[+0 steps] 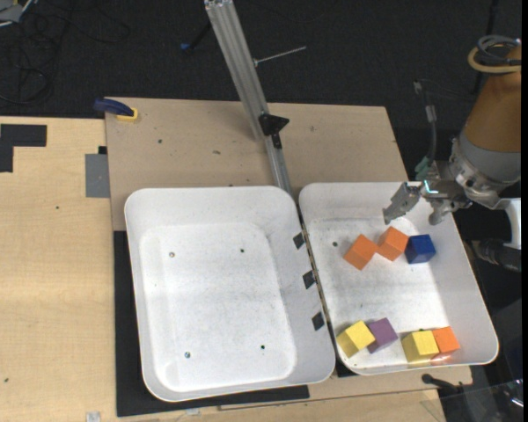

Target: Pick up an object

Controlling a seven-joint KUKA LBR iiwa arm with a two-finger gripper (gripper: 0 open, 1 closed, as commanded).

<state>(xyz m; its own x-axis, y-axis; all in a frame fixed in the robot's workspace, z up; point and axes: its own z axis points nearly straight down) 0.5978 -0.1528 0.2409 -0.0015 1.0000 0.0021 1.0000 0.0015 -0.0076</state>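
Right white bin (475, 297) crowded with coloured blocks, gripper (420, 202) spread open and empty above an orange block (392, 243).

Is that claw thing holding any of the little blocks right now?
No. The gripper hangs open above the right bin, nothing between its fingers; the orange block lies just below it.

No text, label, brand, number or sign can be read anywhere. The blocks (392, 243) just below the claw (421, 199) have plain faces, and the white bin (475, 306) under it has no marking.
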